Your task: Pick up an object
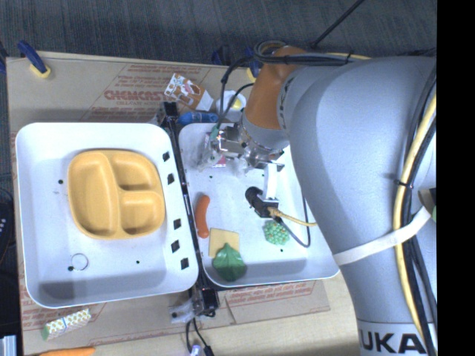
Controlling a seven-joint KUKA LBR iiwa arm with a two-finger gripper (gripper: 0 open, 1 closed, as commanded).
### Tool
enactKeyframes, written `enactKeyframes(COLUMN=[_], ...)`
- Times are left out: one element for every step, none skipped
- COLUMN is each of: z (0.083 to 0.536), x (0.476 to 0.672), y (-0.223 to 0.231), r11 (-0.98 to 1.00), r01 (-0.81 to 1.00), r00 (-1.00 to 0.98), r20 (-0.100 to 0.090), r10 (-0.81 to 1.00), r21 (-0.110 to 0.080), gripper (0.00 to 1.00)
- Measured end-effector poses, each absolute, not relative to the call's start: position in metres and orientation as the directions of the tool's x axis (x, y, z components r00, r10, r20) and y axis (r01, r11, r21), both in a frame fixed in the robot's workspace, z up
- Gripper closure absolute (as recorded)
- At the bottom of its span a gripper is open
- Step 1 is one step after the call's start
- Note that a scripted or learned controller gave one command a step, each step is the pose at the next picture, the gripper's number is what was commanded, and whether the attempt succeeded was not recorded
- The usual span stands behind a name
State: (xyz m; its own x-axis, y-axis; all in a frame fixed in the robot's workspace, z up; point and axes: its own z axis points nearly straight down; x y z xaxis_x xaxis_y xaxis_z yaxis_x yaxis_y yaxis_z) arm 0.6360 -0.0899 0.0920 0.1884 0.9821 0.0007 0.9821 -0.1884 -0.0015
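Note:
My gripper (pixel 220 148) hangs low over the far left corner of the right bin (pixel 315 262), under the orange band of the arm. In that bin lie an orange sausage-shaped piece (pixel 202 215), a flat yellow square (pixel 224 240), a green lumpy toy (pixel 228 262) against the near wall, and a small green bumpy ball (pixel 276 233). All of them lie nearer the front than the gripper, apart from it. Something pale and blurred (pixel 197 151) shows just left of the gripper; what it is cannot be made out.
The left bin (pixel 33 199) holds a yellow divided plate (pixel 116 192) and a small clear ring (pixel 79 262). The grey arm covers the right bin's right side. Wrappers lie on the cardboard behind (pixel 182 89) and in front (pixel 67 322) of the bins.

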Motion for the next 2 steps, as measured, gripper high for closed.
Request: enactKeyframes(z=[0.092,0.102], x=[0.657,0.657], y=[-0.096,-0.096], r11=[0.043,0.048], r01=[0.999,0.999], r00=[-0.043,-0.048], r20=[0.001,0.001], r10=[0.999,0.999], r21=[-0.001,-0.002], gripper=[0.0,1.0])
